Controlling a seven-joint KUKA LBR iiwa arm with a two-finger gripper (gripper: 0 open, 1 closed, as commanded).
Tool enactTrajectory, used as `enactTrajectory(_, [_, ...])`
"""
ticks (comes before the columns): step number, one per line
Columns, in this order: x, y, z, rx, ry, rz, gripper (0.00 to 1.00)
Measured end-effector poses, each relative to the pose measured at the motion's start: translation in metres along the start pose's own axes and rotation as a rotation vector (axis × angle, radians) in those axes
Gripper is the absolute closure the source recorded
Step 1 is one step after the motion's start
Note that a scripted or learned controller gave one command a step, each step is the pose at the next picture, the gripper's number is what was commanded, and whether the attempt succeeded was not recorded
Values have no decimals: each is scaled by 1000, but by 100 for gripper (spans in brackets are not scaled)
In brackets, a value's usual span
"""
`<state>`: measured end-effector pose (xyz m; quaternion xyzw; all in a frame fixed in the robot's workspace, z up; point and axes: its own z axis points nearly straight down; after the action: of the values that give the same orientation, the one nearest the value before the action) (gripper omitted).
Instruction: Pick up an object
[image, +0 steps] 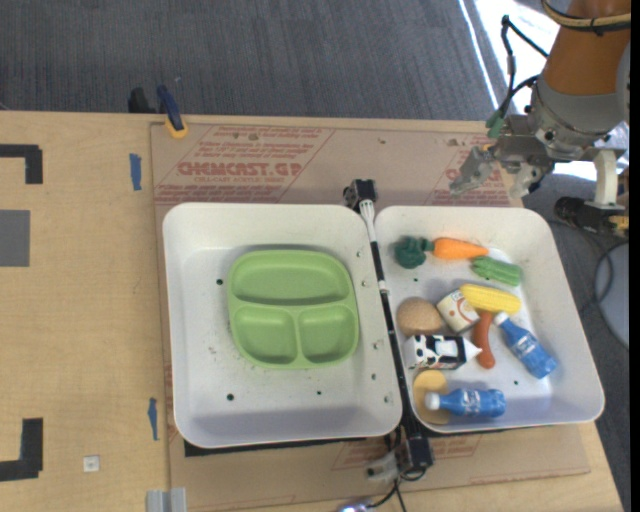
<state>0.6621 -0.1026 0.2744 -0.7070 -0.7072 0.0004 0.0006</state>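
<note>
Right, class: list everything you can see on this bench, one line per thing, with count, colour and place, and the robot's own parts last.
Bins: 2, white, side by side on the bench.
Divided plate: 1, green, in the left bin.
Toy carrot: 1, orange with green top, back of right bin.
Toy corn: 1, yellow, middle of right bin.
Bottles: 2, blue, front right of right bin.
Cow-patterned toy: 1, black and white, right bin.
Clamp: 1, blue and yellow, bench's back edge.
Arm: 1, grey and orange, above right bin's back corner.
Gripper: 1, grey, behind right bin.
</note>
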Motion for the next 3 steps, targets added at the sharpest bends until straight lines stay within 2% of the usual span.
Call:
enactTrajectory(1, [-2,-108,40,0,0,-29,0])
enactTrajectory(2, [-5,-124,172,-18,-5,89,0])
enactTrajectory(3, [-5,-125,164,-14,-4,91,100])
